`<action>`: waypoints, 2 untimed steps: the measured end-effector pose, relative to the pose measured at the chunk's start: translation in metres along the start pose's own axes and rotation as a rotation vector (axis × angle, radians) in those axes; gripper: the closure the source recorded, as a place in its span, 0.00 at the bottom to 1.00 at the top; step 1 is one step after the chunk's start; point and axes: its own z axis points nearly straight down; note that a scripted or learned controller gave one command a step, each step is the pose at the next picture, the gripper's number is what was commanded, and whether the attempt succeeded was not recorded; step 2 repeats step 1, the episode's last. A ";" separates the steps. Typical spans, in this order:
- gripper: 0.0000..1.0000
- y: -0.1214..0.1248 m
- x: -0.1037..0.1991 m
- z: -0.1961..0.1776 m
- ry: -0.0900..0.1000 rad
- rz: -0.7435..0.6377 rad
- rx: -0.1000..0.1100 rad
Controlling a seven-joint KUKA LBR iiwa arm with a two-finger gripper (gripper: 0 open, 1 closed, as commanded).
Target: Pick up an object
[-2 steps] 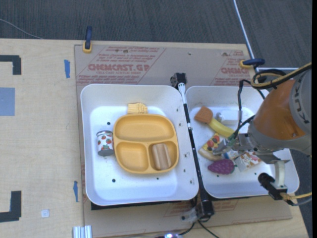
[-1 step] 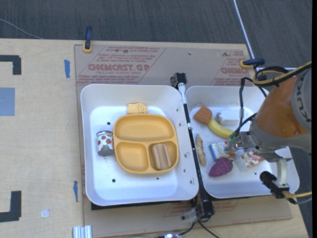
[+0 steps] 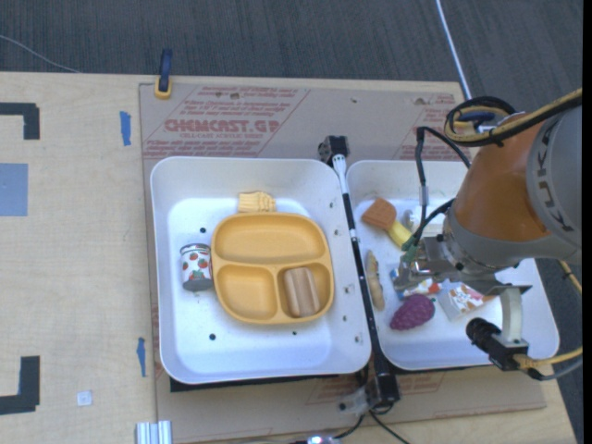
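In the right bin (image 3: 546, 340) my gripper (image 3: 411, 273) hangs low over the bin floor, just above a purple bunch of grapes (image 3: 413, 312). A yellow banana (image 3: 400, 233) lies right behind the gripper, and a brown bread roll (image 3: 379, 214) lies beyond the banana. A long tan breadstick (image 3: 375, 281) lies along the bin's left wall, left of the gripper. A red and white carton (image 3: 464, 298) sits to the gripper's right, partly under the arm. Nothing visibly hangs from the gripper.
The left bin (image 3: 176, 340) holds a yellow divided plate (image 3: 268, 239) with a sausage (image 3: 299, 291) in its lower right compartment. A small printed can (image 3: 195, 266) stands left of the plate, a tan waffle piece (image 3: 256, 202) behind it. The arm's grey and orange body (image 3: 509, 202) covers the right bin's far right.
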 end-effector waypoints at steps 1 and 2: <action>0.00 0.000 -0.001 0.000 -0.001 0.000 0.001; 0.00 0.000 -0.001 0.000 -0.001 0.000 0.001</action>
